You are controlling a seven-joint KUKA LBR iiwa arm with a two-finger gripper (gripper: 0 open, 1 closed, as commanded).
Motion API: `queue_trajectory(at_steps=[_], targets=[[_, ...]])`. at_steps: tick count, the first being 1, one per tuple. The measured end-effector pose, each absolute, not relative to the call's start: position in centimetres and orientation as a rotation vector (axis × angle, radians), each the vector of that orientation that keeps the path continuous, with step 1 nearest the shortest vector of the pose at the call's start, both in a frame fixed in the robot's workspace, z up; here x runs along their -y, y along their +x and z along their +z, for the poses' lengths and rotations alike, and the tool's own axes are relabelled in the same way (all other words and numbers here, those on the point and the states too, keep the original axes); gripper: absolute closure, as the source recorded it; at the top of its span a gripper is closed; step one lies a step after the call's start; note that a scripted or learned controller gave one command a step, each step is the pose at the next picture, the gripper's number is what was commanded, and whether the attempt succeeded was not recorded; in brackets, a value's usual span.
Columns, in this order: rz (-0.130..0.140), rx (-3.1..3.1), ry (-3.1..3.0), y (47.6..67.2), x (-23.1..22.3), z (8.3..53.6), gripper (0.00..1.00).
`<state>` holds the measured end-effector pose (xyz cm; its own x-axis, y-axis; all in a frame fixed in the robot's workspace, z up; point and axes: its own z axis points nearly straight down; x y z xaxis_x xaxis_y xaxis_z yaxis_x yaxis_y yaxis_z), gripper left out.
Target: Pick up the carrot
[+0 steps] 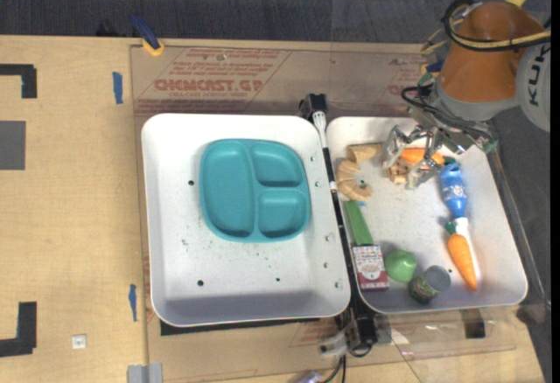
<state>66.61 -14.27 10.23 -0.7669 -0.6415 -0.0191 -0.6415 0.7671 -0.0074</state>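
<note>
The carrot (464,259), orange with a green top, lies near the right wall of the right bin (503,224), pointing toward the front. My gripper (415,151) hangs over the back of that bin, up and to the left of the carrot and well apart from it. Its fingers are open. A small orange-tan piece (409,157) shows just beneath them; I cannot tell whether it touches them.
A blue bottle (452,187) lies just behind the carrot. Tan bread-like pieces (354,171), a green stick (357,222), a red-white carton (370,267), a green ball (402,266) and a dark can (426,283) share the right bin. A teal divided plate (256,189) sits in the left bin (166,224).
</note>
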Motion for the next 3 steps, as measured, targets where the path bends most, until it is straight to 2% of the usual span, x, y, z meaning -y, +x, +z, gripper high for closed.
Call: queue_trajectory(at_steps=[1, 2, 3], targets=[[0.002, -2.995, -0.915, 61.8, 9.2, 14.4, 1.00], [0.002, -2.998, -0.914, 61.7, 9.3, 14.3, 0.00], [0.000, -3.023, -0.817, 61.2, 14.4, 9.4, 0.00]])
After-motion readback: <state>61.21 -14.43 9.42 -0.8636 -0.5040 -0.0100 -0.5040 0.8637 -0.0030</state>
